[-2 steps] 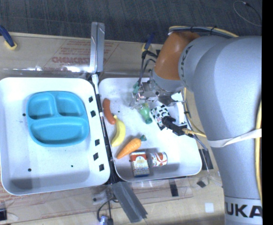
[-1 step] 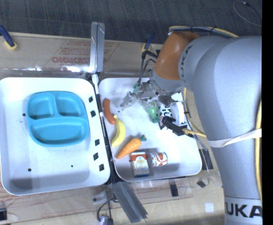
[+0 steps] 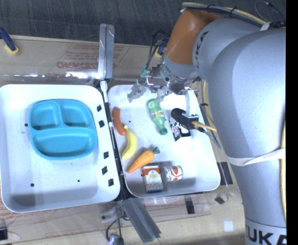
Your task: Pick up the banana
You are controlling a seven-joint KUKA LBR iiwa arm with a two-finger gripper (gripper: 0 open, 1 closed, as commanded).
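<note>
- The arm (image 3: pixel 241 86) is reaching in from the right and is covering much of the right bin's (image 3: pixel 202 180) far corner.
- The gripper (image 3: pixel 149 86) is hovering over the far part of the right bin; the state of its jaws cannot be determined from this view.
- The banana (image 3: pixel 129 144) is lying in the right bin near its left wall, well apart from the gripper.
- A reddish sausage (image 3: pixel 118 121) is touching the banana's far end, and a carrot (image 3: pixel 142 160) is lying just beside its near end.
- A green bottle (image 3: pixel 158 117) is lying near the gripper.
- A small carton (image 3: pixel 153 178) and a can (image 3: pixel 173 173) are resting side by side at the near wall.
- A blue divided plate (image 3: pixel 63 127) is sitting in the left bin (image 3: pixel 16 188).
</note>
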